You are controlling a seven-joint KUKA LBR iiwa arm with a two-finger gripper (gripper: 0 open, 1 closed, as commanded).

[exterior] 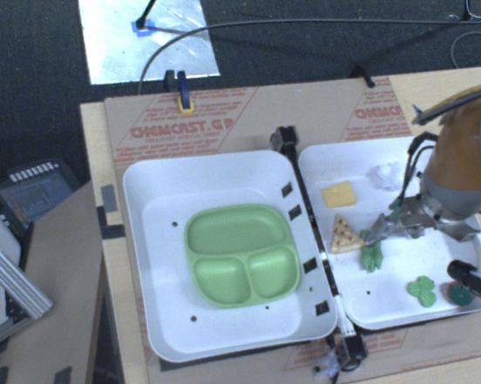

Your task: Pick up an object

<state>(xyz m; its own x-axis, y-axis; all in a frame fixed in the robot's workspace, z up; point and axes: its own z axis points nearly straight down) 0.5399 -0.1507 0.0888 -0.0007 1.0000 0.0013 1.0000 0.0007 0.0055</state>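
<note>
Far left of the end effector (374, 234): green three-compartment plastic tray (241, 253) inside the left white bin (155, 242). Just left: yellow triangular pizza-slice toy (343, 234). Directly beneath its tips: small green leafy toy (371, 256). Cannot tell finger opening; nothing visibly gripped.

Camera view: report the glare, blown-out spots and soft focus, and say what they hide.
Camera view: the shiny metal sheet at the top glares nearly white; the clear crumpled object in the right-hand shallow white bin washes out against the plastic; the whole frame is soft, so the grey gripper near the small dark-green toy is too blurred to read.
</note>
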